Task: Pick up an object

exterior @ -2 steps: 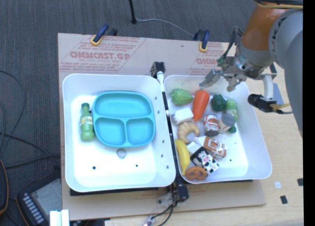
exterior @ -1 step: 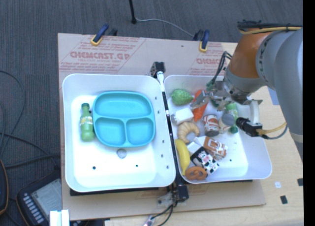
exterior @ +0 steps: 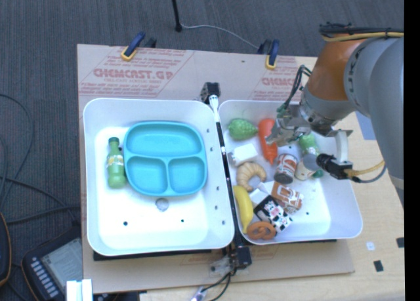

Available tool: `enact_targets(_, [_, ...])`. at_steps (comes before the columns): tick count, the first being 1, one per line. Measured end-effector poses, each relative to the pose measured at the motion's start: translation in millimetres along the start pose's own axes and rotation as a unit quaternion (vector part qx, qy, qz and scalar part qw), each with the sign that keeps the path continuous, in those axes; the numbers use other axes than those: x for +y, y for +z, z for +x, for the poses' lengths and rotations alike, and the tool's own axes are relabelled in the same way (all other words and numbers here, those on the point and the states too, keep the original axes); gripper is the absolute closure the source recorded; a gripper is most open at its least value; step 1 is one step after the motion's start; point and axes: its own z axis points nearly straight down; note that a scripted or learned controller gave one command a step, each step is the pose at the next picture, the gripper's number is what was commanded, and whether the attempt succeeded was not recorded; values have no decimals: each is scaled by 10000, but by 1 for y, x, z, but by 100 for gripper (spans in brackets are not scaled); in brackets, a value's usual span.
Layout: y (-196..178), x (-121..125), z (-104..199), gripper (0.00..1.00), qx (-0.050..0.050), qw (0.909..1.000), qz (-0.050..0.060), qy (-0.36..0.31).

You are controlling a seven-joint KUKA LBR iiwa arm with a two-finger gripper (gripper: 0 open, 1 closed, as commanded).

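Observation:
My gripper [exterior: 281,132] hangs low over the back of the right bin [exterior: 341,218], right beside the orange carrot [exterior: 266,141]; I can't tell whether it touches the carrot. Around it lie a green lumpy fruit [exterior: 241,128], a white block [exterior: 244,155], a croissant [exterior: 251,173], a small can [exterior: 286,166] and a green piece [exterior: 307,141]. Nearer the front are a banana [exterior: 243,206], a pretzel [exterior: 262,230], a black-and-white cube [exterior: 272,213] and an orange-and-white packet [exterior: 287,196].
The left bin [exterior: 98,214] holds a blue divided plate [exterior: 165,159], a green bottle [exterior: 116,162] lying beside it and a small grey disc [exterior: 161,204]. A black clamp [exterior: 210,91] sits at the back where the bins meet. The grey arm [exterior: 367,83] covers the right bin's back right corner.

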Motion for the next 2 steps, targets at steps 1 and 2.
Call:
enact_targets(1, [-10,0,0,100,0,10000,-3,-3])
enact_targets(2, [-10,0,0,0,1,10000,-1,-1])
